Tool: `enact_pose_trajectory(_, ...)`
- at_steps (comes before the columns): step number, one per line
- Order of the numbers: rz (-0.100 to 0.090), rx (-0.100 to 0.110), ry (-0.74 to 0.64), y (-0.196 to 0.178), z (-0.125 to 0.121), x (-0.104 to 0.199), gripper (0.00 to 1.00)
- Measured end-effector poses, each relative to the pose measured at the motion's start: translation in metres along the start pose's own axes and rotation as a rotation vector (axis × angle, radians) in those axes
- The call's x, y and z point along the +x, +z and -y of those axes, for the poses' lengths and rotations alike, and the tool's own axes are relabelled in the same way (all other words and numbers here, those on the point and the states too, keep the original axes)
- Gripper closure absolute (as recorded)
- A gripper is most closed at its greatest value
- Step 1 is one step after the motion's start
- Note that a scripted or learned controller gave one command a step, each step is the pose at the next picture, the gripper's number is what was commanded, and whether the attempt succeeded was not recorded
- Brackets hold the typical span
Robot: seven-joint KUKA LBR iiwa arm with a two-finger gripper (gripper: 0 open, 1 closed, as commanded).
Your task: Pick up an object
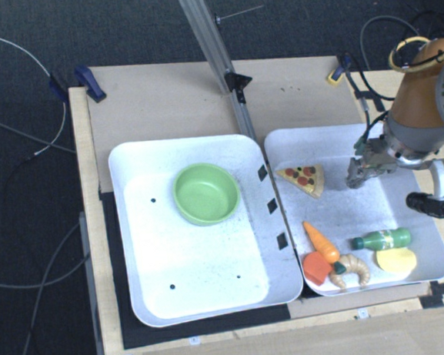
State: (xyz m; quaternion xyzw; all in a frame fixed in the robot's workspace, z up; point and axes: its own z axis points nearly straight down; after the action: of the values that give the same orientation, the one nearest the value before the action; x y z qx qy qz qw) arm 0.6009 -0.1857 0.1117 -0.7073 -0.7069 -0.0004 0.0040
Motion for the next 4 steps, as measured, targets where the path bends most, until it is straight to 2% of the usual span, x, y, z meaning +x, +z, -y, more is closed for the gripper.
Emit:
enact_pose_trajectory(1,0.007,-0.013,-0.001,-0.067,-0.001,0.000,1.00)
enact_pose_trajectory(3,0.007,-0.013,-0.002,-0.174,-0.004,0.002,1.00)
enact_pose_trajectory(4,0.001,-0.001,-0.006,-0.179,-0.004,0.059,1.00)
